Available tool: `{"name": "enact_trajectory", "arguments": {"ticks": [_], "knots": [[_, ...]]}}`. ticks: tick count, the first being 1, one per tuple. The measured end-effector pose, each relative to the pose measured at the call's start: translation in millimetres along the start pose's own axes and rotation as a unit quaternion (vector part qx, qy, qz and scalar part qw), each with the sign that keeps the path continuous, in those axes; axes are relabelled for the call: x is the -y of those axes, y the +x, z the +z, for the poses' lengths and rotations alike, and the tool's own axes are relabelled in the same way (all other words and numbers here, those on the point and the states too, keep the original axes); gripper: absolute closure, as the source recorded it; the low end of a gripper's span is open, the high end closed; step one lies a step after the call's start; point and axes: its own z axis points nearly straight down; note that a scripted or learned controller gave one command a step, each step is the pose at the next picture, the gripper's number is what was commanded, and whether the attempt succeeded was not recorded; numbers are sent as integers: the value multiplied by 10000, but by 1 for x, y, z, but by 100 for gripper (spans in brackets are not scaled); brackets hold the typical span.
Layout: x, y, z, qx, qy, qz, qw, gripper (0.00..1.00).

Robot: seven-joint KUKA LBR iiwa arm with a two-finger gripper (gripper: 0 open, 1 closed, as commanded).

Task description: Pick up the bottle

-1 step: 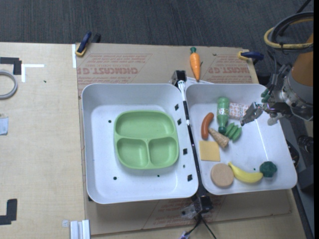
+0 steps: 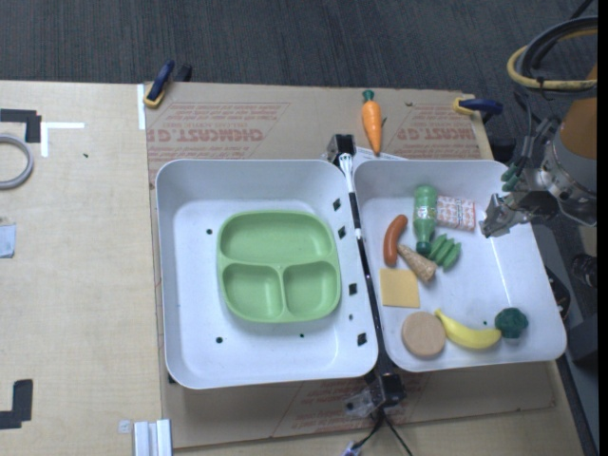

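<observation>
Green bottle [image 2: 425, 215] lies upright-lengthwise in right bin [image 2: 532, 255]; label pale.

Red print runs across the cardboard sheet [image 2: 218, 122] that lies under the two white bins. It stands upside down as the camera sees it. On the strip behind the left bin, well off from the gripper [image 2: 498, 218], the larger line appears to read "CHEWSTR GP", though the letters are too blurred to be sure. The smaller lines beside it cannot be made out. The same red print repeats on the strip behind the right bin, nearer the gripper, and there it is partly cut off. Faint red print also shows on the cardboard at the front edge, too small to read.
</observation>
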Motion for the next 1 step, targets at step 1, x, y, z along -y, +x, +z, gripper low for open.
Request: {"name": "enact_trajectory", "arguments": {"ticks": [1], "knots": [[53,-15,25,-10,13,1113,9938,100]]}}
